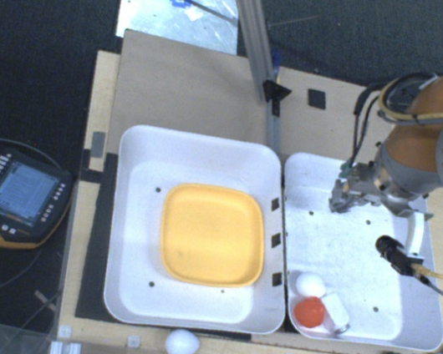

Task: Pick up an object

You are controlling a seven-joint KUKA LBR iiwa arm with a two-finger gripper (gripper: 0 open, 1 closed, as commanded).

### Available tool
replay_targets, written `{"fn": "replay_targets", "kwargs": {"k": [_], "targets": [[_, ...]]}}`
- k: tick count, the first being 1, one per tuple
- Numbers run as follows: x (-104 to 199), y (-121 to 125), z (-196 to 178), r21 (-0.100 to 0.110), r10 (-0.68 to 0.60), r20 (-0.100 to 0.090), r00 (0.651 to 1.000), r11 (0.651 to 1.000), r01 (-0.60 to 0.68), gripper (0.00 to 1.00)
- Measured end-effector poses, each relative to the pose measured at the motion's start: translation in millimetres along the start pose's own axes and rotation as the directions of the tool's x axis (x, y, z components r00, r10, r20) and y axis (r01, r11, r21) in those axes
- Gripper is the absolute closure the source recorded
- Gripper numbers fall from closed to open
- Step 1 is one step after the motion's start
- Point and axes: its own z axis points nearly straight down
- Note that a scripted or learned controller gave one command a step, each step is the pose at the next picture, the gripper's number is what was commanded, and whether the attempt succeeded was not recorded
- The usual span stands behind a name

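end effector [343, 198]: metal, grip state unclear | plate [213, 235]: square, yellow, matte | ball [310, 311]: round, red

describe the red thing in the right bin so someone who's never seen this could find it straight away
Start at the right bin, the one without the yellow plate, and go to its near left corner. Three small things huddle there: a white ball, a white block and the red ball between and just below them. It is the one red item in either bin.

Smooth yellow plastic plate [213, 235], matt cardboard bench [194, 91].
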Motion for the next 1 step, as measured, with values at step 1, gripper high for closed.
{"fn": "replay_targets", "kwargs": {"k": [1], "targets": [[-6.4, 4.9, -59.8, 0.000, 0.000, 0.000, 1.000, 1.000, 0.000, 1.00]]}}
